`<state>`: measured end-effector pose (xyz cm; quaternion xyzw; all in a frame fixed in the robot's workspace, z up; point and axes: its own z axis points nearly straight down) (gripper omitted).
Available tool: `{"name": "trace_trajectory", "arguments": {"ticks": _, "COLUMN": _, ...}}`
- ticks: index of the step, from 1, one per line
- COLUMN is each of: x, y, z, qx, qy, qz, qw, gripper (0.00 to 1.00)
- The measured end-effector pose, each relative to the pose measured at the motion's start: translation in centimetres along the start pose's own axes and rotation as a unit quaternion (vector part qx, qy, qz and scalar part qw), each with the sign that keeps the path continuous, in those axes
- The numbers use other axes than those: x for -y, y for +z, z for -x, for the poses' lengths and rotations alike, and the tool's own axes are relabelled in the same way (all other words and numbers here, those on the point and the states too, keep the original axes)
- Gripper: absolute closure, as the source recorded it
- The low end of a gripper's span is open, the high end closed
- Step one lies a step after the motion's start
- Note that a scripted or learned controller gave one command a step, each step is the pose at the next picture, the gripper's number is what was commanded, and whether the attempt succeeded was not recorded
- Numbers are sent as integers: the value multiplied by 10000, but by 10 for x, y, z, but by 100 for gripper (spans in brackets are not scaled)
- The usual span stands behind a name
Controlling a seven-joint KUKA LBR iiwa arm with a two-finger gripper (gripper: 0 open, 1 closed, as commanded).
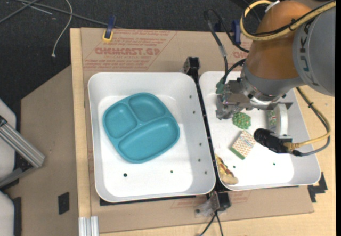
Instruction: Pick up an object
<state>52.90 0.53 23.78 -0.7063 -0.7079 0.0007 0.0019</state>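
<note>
Overhead view of the counter with 2 white bins. Left bin: teal divided plate. Right bin: green studded object and patterned packet, just below the hand; grip state cannot be told.

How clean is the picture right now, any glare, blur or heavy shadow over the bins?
Camera view: sharp and evenly lit. The white bins are bright but not blown out. The teal divided plate casts a soft shadow. The arm shades the right bin around the gripper, yet the green object and patterned packet stay legible.
</note>
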Motion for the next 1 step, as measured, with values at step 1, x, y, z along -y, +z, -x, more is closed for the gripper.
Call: {"name": "trace_trajectory", "arguments": {"ticks": 1, "x": 8, "y": -6, "z": -58, "qx": -5, "qy": -22, "qz": 15, "qw": 10000, "gripper": 100}}
